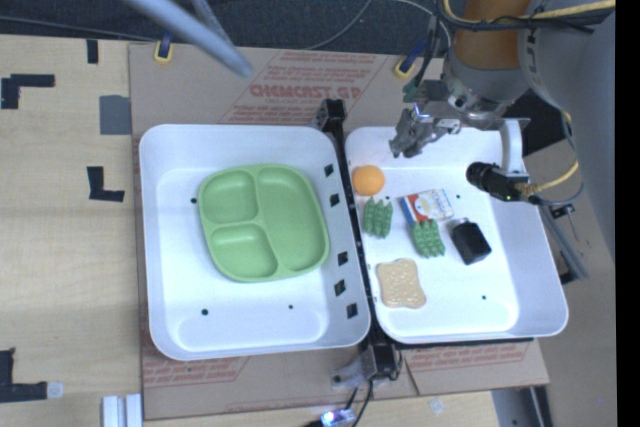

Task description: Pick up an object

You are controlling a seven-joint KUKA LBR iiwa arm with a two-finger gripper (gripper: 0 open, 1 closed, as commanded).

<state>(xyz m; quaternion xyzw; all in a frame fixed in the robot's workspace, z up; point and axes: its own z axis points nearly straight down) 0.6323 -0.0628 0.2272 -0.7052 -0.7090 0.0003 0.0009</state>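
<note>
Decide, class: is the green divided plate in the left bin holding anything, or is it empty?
Empty. The green divided plate shows bare green in all three compartments; the small items lie in the right bin.

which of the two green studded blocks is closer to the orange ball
The left green block, lying just below the orange ball. The other green block sits farther right and lower, beside the black object.
</note>
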